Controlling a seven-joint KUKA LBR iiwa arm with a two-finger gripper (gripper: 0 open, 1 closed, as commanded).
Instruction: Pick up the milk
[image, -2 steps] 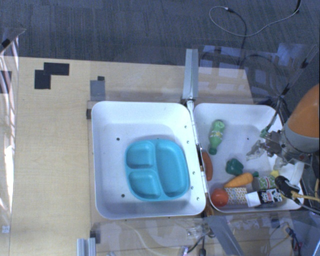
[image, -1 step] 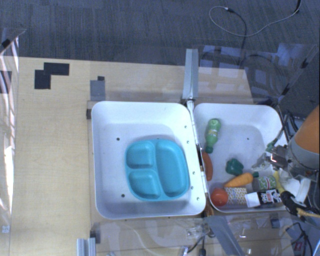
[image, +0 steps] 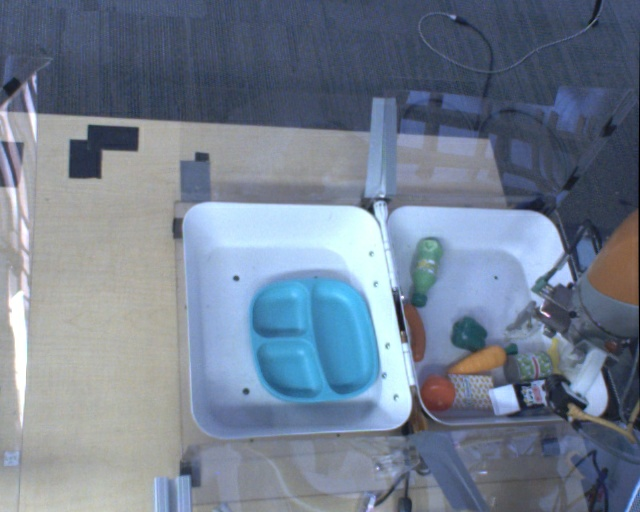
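A tray (image: 315, 338) lies in the left bin (image: 210, 240). In the right bin (image: 480, 235), a bottle (image: 425, 268) lies far-left. Nearer, a carrot (image: 478, 360) lies behind a tomato (image: 437, 393) and the milk carton (image: 480, 393) just right of it.

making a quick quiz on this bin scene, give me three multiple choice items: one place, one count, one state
1. Where is the blue plastic divided tray? A in the left white bin B in the right bin C outside both bins
2. How many compartments does the tray have? A two B three C five
3. How is the green plastic bottle placed? A lying on its side B standing in the tray C cut in two
Answers: 1 A, it rests on that bin's floor; 2 B, two small beside one long; 3 A, its whole length lies in the right white bin.
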